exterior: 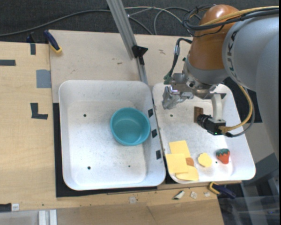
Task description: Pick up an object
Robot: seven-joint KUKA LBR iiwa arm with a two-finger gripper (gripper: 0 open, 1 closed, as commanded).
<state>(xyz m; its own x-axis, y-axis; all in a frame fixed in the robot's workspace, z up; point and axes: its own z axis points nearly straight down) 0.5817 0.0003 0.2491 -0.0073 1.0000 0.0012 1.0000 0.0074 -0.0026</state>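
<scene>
Table w/ 2 white bins; hand (171,99) over right bin (239,172) far edge, finger state unclear. Yellow blocks (180,161) near front edge: prob light, stiff; grip across sides.

You have a round teal plastic bowl (130,126) sitting upright, mouth up, near the right wall of the left bin. In the right bin's near end lie flat pale-yellow cheese-like slices (180,161), overlapping one another. Just right of them sit a small yellow round piece (204,160) and a red strawberry-like toy with a green top (223,156).
</scene>
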